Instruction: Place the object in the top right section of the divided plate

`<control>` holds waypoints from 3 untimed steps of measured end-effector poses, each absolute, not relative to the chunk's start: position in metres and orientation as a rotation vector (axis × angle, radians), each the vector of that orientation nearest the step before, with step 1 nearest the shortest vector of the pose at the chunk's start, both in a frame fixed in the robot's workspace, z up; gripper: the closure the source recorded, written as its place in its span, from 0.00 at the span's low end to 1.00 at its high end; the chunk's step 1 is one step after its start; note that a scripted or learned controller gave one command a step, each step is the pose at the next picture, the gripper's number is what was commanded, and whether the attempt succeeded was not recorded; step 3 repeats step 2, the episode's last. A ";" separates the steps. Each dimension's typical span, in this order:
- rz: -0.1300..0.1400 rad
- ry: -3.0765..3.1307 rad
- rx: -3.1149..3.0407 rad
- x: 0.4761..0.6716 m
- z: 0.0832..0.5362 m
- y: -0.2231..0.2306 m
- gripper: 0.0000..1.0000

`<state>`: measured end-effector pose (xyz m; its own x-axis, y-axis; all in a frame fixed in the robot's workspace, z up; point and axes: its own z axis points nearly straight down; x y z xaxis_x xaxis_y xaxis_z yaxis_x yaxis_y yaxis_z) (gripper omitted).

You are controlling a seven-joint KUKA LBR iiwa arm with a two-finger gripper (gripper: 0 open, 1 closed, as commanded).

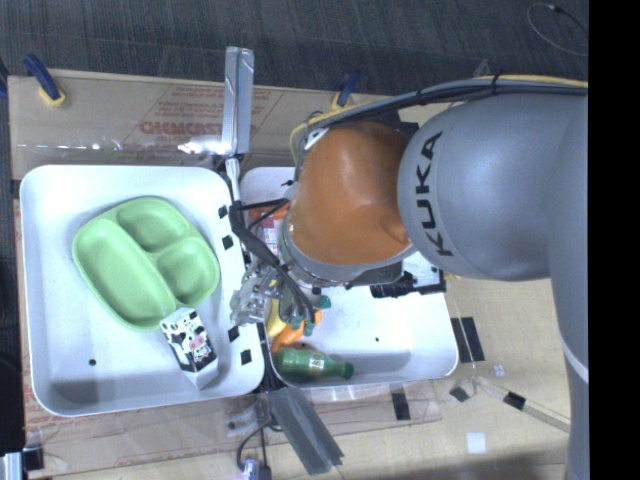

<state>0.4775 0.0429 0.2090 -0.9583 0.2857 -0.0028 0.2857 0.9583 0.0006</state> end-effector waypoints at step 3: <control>0.000 3.110 0.432 0.488 0.207 0.088 1.00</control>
